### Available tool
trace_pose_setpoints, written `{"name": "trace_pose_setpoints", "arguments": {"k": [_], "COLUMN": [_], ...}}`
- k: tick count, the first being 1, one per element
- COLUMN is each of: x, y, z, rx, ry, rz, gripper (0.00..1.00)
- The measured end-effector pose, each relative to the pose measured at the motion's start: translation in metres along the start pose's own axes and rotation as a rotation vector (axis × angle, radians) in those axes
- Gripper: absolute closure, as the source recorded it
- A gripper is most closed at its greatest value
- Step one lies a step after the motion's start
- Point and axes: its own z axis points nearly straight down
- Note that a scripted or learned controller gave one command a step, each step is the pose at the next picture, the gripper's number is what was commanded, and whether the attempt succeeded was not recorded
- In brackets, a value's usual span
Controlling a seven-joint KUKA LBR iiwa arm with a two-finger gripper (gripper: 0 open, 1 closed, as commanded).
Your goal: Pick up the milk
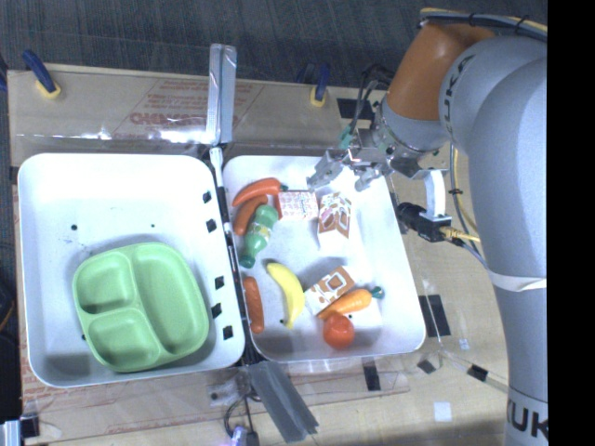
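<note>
A: Gripper (349, 167), item one: at one o'clock over the right bin (402, 277), fingers spread wide, nothing between them.

B: Next, by size?

A: Left bin (37, 249), holding a green divided plate (139, 305) at seven o'clock. Right bin holds the rest.

B: And the milk?

A: Milk carton (334, 215), brown and white, at twelve o'clock in the right bin, just below the gripper. A second, similar carton (327, 289) lies at five o'clock, touching a carrot (351, 299) and near a tomato (338, 331).

B: Smaller entries?

A: Banana (286, 291) at centre; sausage (253, 303) at eight o'clock; green bottle (258, 230) and two red sausages (251, 198) at ten o'clock; small red-and-white box (297, 204) beside the milk.

B: Step in hand?

A: Approach, by my reading; grasp not yet made. Next move calls for lowering over the carton, straddling it clear of the box, then closing.
</note>
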Motion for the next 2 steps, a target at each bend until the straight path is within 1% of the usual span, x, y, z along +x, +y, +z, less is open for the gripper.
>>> {"name": "trace_pose_setpoints", "arguments": {"k": [1,2], "x": [-0.034,-0.033], "y": [-0.049,-0.048], "z": [0.109,0.099], "rx": [-0.001,0.000], "ry": [-0.001,-0.001], "rz": [0.002,-0.003], "gripper": [0.00,1.00]}}
